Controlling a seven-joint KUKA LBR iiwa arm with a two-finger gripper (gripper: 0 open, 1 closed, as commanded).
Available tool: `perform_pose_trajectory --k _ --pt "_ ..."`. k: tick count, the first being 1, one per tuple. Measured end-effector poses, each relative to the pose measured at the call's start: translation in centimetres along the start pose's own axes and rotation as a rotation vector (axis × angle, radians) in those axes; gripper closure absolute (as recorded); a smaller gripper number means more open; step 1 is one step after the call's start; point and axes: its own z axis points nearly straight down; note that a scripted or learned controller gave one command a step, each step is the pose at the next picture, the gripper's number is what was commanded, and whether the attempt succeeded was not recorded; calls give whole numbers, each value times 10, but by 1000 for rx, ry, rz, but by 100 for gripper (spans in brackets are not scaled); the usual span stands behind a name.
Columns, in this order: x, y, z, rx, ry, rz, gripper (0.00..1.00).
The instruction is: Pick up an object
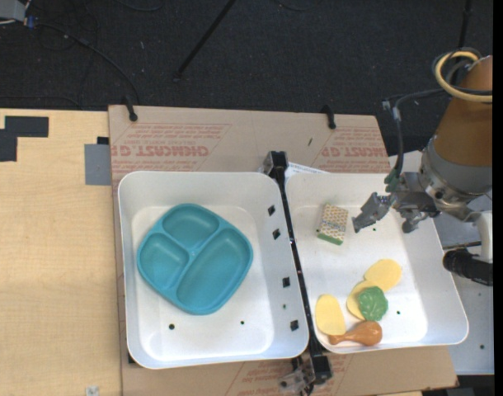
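Note:
The right bin (425,246) holds a small speckled block with a green edge (333,223) near its upper left. Toward its front lie a yellow piece (384,274), a green lump (372,303), a second yellow piece (330,313) and an orange drumstick-shaped toy (357,334). My gripper (392,217) hangs over the upper right part of this bin, to the right of the speckled block. It is open, its two dark fingers spread apart with nothing between them.
A teal divided plate (195,256) lies in the left bin (152,337). A black divider (286,254) runs between the two bins. Cardboard (235,143) lies under them, and the wooden bench (45,262) stretches to the left.

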Motion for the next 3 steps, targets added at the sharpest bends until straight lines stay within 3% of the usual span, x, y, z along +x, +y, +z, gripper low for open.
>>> perform_pose_trajectory --k 1,3 --pt "0 2 -6 -12 -1 -2 0" --pt "14 -10 108 -6 0 -1 0"
